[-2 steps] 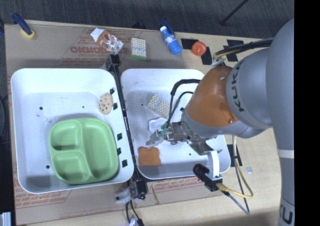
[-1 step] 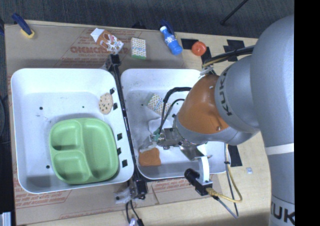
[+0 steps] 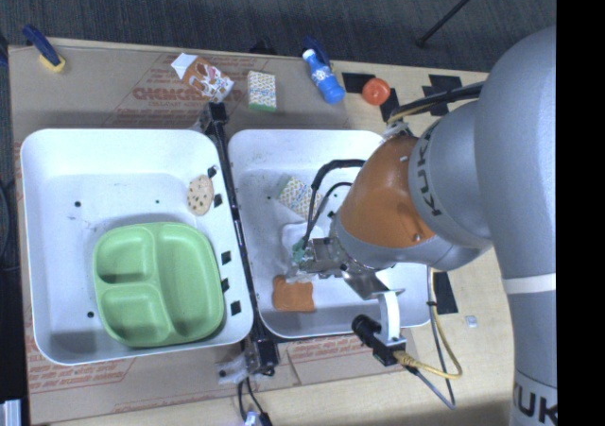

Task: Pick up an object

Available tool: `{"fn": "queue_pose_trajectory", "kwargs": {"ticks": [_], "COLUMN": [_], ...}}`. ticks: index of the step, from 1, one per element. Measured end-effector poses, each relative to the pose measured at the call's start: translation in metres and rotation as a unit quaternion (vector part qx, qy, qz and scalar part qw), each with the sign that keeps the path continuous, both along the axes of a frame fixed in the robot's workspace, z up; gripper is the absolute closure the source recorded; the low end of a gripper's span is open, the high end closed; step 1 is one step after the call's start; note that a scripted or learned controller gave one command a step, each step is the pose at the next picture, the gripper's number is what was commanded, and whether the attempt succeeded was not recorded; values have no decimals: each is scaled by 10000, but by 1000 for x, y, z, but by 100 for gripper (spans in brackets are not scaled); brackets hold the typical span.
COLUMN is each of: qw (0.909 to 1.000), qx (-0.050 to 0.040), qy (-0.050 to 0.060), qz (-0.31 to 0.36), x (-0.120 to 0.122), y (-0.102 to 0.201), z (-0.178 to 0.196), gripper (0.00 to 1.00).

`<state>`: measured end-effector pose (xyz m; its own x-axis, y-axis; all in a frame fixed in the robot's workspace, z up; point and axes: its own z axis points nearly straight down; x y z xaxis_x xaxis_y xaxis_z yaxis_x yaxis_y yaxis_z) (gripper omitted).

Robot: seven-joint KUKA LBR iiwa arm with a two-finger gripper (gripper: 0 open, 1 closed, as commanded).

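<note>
So the orange block is sitting on the floor of the right bin, near its front wall, and nothing's got hold of it. The gripper is low in that same bin, just above and to the right of the block, but the wrist covers it, so can't tell whether it's spread or pinched. A small patterned packet lies further back in the right bin, close to the arm. Over in the left bin there's a green divided tray at the front and a round cookie up by the divider. Behind the bins on the desk: a blue bottle, an orange ball, a snack bag and a little checkered box.
</note>
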<state>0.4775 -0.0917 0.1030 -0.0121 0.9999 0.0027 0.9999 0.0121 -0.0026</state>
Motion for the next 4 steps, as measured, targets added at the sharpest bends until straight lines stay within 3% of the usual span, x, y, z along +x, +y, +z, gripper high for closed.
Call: {"fn": "queue_pose_trajectory", "kwargs": {"ticks": [1, 2, 3, 4], "qw": [10000, 10000, 10000, 10000], "qx": [-3, -16, -15, -15], "qy": [0, -16, -11, -11], "qz": [28, -34, -33, -33], "x": [1, 23, 23, 23], "y": [0, -14, -14, -14], "z": [10, 144, 143, 143], "gripper": [100, 100, 0, 0]}}
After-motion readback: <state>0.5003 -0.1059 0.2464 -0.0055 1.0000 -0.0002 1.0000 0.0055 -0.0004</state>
